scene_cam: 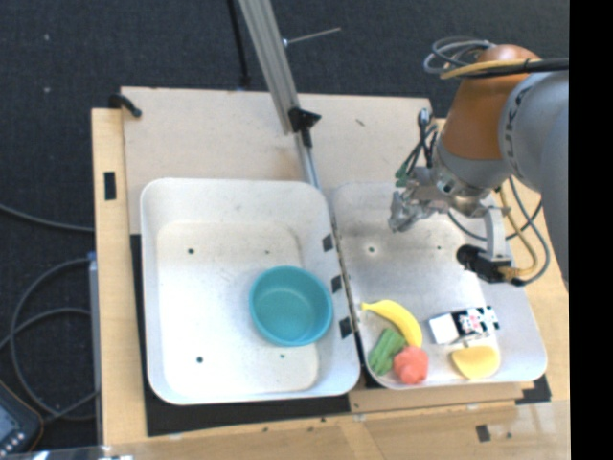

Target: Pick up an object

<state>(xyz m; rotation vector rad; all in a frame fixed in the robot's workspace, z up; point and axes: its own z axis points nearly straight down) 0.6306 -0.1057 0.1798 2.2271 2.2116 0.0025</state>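
Gripper hangs over upper part of right bin; grip state cannot be told. Banana, green vegetable, red fruit, lemon wedge lie along bin's lower edge. Blue bowl in left bin.

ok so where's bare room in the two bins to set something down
Left bin: bare all around the teal bowl, mostly its far and left floor. Right bin: bare middle, below the hand. Crowded near edge: banana, green piece, red piece.
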